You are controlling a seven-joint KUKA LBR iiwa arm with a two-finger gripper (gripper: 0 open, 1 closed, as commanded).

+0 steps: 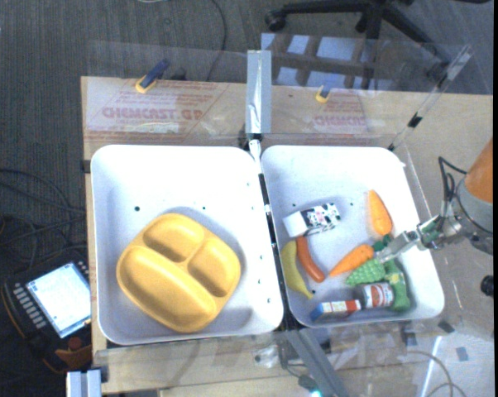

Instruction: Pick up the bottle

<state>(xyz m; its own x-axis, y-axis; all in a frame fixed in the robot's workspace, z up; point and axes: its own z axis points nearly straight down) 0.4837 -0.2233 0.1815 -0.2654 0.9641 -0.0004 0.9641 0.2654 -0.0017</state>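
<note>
A green bottle with a red label (381, 294) lies on its side in the right bin (336, 168), near the front right corner. Beside it to the left lies a small white and red bottle (337, 308). A white bottle with a printed label (315, 218) rests near the bin's middle. My gripper (395, 245) reaches in over the bin's right wall and hangs just above the green bottle, next to the leafy end of a carrot (353, 260). Nothing is visibly held.
The right bin also holds an orange carrot (380, 212), a red-orange pepper (308, 260) and a banana (295, 271). A yellow sectioned tray (179, 270) lies upside down in the left bin (133, 172). A clear plastic screen edges the right side.
</note>
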